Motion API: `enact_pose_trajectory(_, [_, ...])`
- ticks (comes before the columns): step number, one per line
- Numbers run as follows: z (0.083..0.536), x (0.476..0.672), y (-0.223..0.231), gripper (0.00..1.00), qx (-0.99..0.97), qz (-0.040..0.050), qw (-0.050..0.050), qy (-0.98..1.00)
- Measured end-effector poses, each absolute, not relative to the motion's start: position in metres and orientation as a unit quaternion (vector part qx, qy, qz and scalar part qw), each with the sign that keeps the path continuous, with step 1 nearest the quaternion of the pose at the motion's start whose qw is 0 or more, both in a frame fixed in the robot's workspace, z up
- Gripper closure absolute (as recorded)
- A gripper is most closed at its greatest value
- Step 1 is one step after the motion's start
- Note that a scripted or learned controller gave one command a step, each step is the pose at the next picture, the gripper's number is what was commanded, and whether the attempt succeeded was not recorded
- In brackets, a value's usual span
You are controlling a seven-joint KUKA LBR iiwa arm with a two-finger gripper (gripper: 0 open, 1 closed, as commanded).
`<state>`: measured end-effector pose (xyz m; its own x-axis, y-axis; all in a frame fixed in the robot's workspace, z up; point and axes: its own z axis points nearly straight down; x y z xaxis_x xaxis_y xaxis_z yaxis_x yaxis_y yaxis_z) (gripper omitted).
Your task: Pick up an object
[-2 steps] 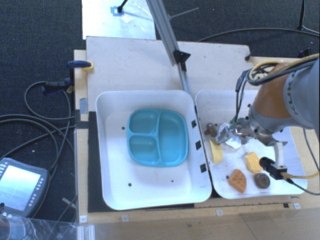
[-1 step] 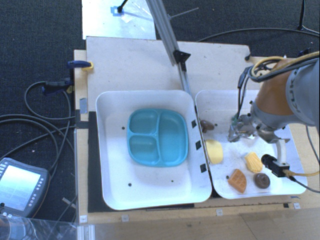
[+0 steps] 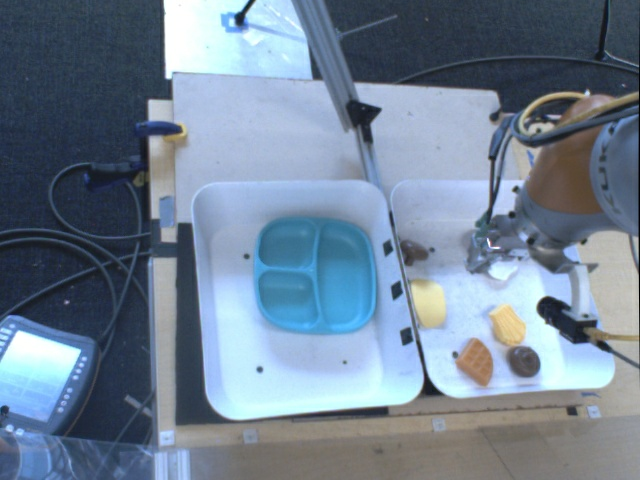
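Seen from above, a pale bench [image 3: 300,128] stands on dark carpet [image 3: 80,48], with black cables [image 3: 70,238] looping over the floor at the left and a handheld pendant [image 3: 40,368] with a lit screen at the near left. A metal pole [image 3: 330,58] slants across the far part of the bench. Blue and yellow clamps [image 3: 160,130] grip the bench's left edge.

The left bin [image 3: 225,368] holds a teal divided tray [image 3: 315,273].

The right bin [image 3: 440,203] holds the loose objects: a small brown piece [image 3: 414,252] by the left wall, a yellow block [image 3: 430,303] just beside the divider, and near the front an orange waffle [image 3: 476,361], a yellow-orange piece [image 3: 508,324] and a dark round piece [image 3: 523,361].

The arm [image 3: 580,178] reaches in from the right, and its gripper [image 3: 492,253] is low over the far part of the right bin, well apart from the front objects. Whether it is released or clenched I cannot tell.
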<state>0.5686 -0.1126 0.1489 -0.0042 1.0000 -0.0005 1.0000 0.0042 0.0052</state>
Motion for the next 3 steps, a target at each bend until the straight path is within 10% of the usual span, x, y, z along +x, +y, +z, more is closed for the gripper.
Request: enact_pose_trajectory(3, [0.272, 0.58, -0.118, 1.0, 0.705, 0.0018, 0.002, 0.709])
